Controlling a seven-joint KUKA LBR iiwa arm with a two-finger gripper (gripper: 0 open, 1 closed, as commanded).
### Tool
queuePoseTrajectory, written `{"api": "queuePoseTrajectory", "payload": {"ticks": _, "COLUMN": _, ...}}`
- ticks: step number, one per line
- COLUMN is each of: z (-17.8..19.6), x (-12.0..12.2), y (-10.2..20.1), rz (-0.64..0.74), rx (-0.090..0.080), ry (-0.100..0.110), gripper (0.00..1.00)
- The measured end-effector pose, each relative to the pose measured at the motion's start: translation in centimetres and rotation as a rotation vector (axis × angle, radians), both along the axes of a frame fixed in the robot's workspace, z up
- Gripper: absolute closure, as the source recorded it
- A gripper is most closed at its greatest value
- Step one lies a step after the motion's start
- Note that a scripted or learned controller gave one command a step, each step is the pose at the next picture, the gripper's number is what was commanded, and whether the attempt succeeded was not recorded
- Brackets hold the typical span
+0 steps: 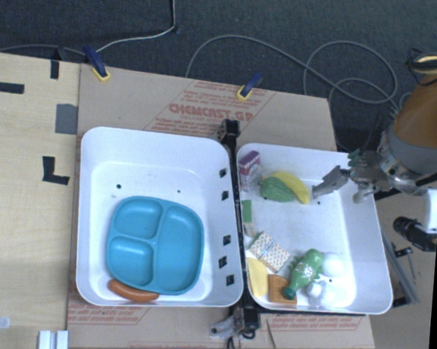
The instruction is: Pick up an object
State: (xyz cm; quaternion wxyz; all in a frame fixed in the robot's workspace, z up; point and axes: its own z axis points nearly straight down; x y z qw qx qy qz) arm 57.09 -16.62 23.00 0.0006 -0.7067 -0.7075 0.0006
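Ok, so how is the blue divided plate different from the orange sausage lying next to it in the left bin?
The blue divided plate is broad, flat and rounded-square, with three compartments; the orange sausage is a thin, slightly curved rod. The plate is far larger and takes up much of the floor of the left bin, while the sausage lies along the plate's near edge by the bin's front wall. The plate is light blue, the sausage orange-red. Both lie flat in the same bin.

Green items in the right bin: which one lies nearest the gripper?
The green piece beside the banana, at the bin's far end; the green bottle lies at the near end.
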Motion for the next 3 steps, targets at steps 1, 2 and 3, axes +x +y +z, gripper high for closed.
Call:
{"api": "queuePoseTrajectory", "payload": {"ticks": 1, "z": -6.9, "x": 9.7, "y": 0.5, "rz": 0.001, "rx": 0.000, "ry": 0.001, "gripper": 0.00}}
{"api": "queuePoseTrajectory", "payload": {"ticks": 2, "z": -13.9, "x": 8.0, "y": 1.2, "rz": 0.001, "rx": -0.001, "ry": 0.000, "gripper": 0.00}}
{"api": "queuePoseTrajectory", "payload": {"ticks": 3, "z": -13.1, "x": 7.8, "y": 1.3, "rz": 0.003, "rx": 0.001, "ry": 0.010, "gripper": 1.00}}
